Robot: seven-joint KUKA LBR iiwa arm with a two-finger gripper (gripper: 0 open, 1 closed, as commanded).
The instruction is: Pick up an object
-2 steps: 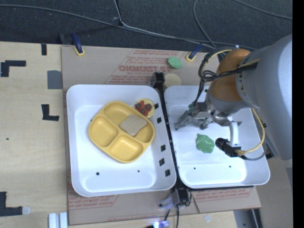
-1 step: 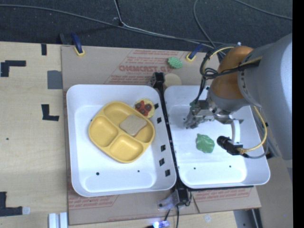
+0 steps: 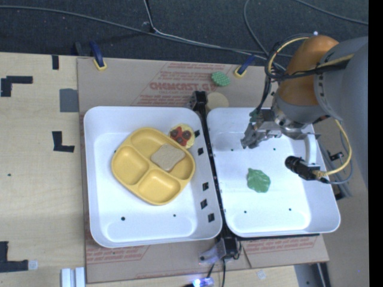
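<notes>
Hovering over the shallow white right-hand bin [image 3: 236, 217], the grey two-finger hand [image 3: 250, 140] sits up-left of the small green leafy lump [image 3: 259, 180], apart from it. Grip state: cannot tell. Judgement: pick not yet made; descent, closing and lift remain.
</notes>
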